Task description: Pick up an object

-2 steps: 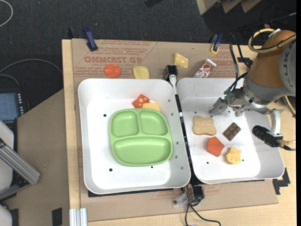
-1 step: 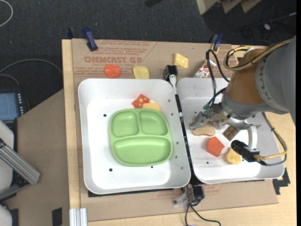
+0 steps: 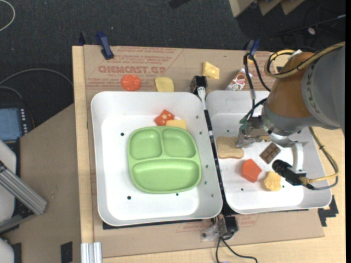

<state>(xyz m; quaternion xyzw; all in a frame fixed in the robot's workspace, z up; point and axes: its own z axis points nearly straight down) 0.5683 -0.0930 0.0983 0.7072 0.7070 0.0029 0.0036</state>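
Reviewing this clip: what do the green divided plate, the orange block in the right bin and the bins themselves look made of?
Green divided plate: likely moulded plastic, smooth with a soft sheen and rounded compartment ridges. Orange block: matte, uniform colour, possibly foam or plastic; cannot tell which. Bins: white, glossy, thin rolled rims, probably formed plastic.

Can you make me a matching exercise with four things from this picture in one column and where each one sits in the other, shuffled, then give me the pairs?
Things:
1. green divided plate
2. orange block
3. tan bread-shaped piece
4. orange round piece

Places:
A. on the cardboard above the left bin
B. right bin, at its left edge, just by the gripper
C. middle of the left bin
D. right bin, lower middle, beside a yellow piece

Pairs: 1-C, 2-D, 3-B, 4-A
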